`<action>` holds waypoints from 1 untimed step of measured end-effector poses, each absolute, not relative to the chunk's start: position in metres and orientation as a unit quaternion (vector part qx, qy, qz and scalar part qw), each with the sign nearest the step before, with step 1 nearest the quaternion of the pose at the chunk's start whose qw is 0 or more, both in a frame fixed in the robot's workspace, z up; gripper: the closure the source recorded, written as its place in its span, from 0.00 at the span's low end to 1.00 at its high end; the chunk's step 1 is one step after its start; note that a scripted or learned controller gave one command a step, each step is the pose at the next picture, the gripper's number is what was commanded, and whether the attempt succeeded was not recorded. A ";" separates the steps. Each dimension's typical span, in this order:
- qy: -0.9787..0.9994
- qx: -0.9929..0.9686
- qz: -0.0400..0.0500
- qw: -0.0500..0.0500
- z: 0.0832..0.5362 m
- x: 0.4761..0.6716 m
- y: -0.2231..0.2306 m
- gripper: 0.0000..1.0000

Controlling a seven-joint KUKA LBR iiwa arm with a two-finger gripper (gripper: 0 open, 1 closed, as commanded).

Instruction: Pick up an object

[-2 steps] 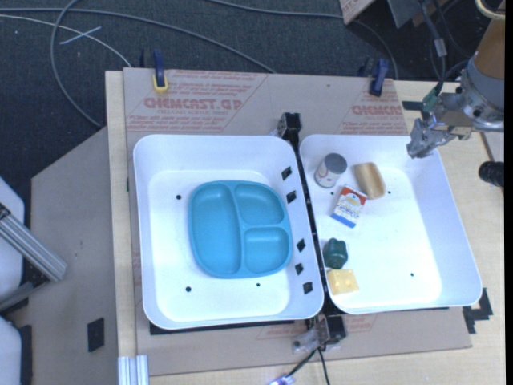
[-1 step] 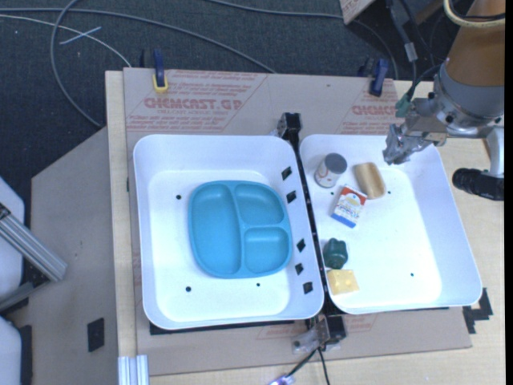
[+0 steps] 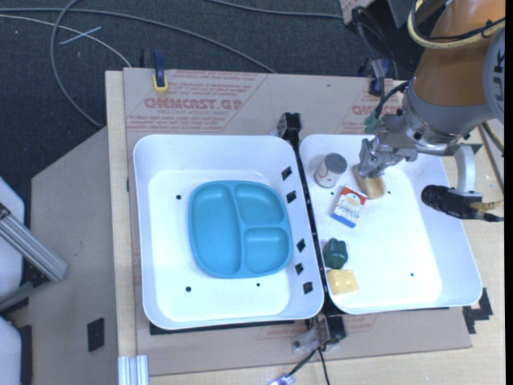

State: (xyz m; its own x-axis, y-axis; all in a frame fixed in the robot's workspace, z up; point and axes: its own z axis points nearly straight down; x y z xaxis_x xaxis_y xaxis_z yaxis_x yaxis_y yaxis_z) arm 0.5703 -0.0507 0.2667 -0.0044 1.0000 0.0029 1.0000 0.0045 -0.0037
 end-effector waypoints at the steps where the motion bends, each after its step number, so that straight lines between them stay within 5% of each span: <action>1: -0.709 -0.705 0.000 0.002 0.262 0.562 0.005 1.00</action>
